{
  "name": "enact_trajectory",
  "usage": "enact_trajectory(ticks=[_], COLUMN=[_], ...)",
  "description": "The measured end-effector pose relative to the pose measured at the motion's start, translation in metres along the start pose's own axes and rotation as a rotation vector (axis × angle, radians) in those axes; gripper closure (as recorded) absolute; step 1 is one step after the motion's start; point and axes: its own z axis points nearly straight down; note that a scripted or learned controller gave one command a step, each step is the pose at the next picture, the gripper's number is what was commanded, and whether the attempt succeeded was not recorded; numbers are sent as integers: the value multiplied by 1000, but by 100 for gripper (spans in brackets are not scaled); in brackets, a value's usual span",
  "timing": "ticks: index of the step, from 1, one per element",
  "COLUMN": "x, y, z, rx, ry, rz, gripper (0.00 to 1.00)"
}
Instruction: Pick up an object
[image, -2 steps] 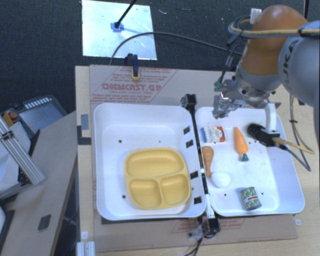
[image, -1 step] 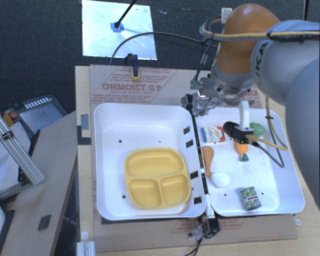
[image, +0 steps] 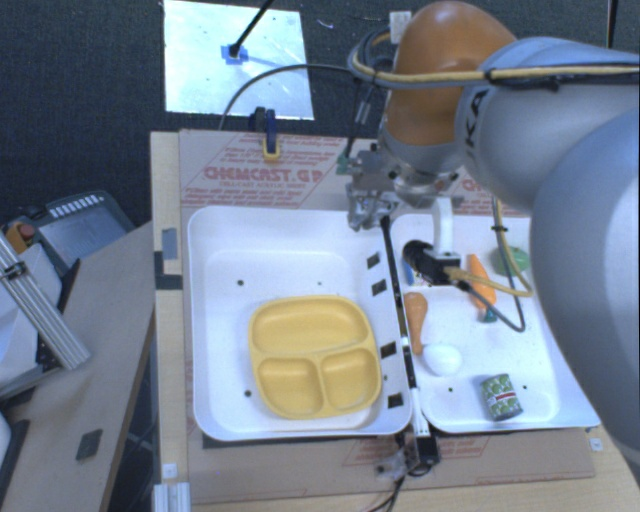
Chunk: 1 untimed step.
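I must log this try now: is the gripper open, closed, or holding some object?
Gripper: cannot be told; it hangs over the far end of the divider between the two bins.

From my end the left bin (image: 215, 330) has a yellow divided plate (image: 313, 355) sitting in it. Behind the bins there's cardboard (image: 260, 170) with red lettering, a yellow clamp (image: 268, 135) on its edge, and a shiny metal sheet (image: 235, 60).

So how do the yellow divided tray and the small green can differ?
The yellow tray lies in the left bin; the green can lies in the right bin. The tray is far bigger, flat and plain yellow; the can is small, cylindrical and labelled. Both lie apart from the gripper.
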Motion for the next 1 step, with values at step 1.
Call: enact_trajectory(ticks=[1], x=[-3], y=[0], z=[0], rx=[1], ry=[-1], rz=[5], gripper=[0])
